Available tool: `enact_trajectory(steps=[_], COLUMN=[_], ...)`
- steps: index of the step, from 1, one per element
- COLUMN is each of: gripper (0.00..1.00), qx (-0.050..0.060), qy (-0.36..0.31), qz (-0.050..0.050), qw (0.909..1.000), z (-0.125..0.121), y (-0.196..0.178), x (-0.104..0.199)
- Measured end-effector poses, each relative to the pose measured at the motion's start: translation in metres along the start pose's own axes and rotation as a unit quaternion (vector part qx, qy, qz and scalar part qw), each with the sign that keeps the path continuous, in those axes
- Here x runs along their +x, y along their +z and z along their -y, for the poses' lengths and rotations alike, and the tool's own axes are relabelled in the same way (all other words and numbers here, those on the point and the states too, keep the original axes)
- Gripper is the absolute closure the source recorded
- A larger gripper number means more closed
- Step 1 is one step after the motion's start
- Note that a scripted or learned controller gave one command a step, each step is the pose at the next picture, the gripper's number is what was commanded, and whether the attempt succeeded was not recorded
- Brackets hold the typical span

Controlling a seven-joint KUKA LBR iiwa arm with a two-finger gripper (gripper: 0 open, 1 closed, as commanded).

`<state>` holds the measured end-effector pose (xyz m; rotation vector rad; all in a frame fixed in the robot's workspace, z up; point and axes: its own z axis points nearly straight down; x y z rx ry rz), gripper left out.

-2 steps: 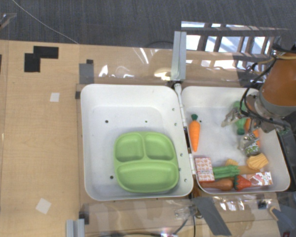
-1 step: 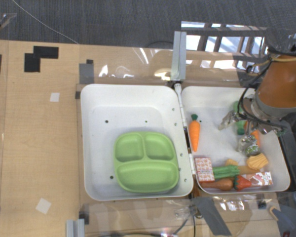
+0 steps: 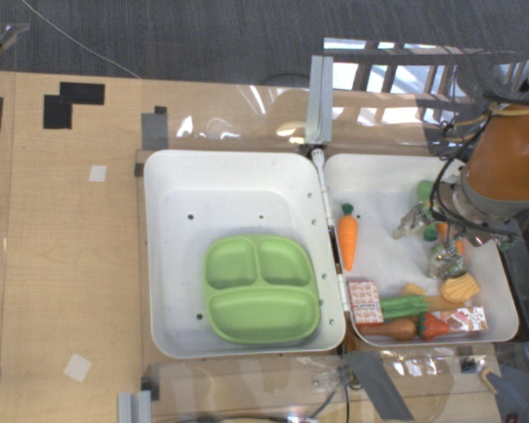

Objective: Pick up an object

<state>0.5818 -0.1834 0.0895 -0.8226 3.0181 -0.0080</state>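
Toy food (image 3: 414,317) along near bin edge, tool (image 3: 430,233) (fingers spread) above, carrot (image 3: 347,239) leftward.

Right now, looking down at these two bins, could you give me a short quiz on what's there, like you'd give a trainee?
1. True or false: the green divided plate lies in the left bin.
2. Which bin holds the toy carrot?
3. The gripper hangs over: A) the left bin, B) the right bin, C) the wooden bench.

Key: 1 true; 2 the right bin, near its left wall; 3 B.
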Motion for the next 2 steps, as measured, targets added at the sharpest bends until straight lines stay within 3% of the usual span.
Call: enact_trajectory(steps=[1,2], gripper=[0.0,1.0], qx=[0.0,0.002], qy=[-0.001,0.001], qz=[0.0,0.005], qw=[1.0,1.0], z=[0.056,0.056], y=[0.001,-0.013], x=[-0.052,-0.056])
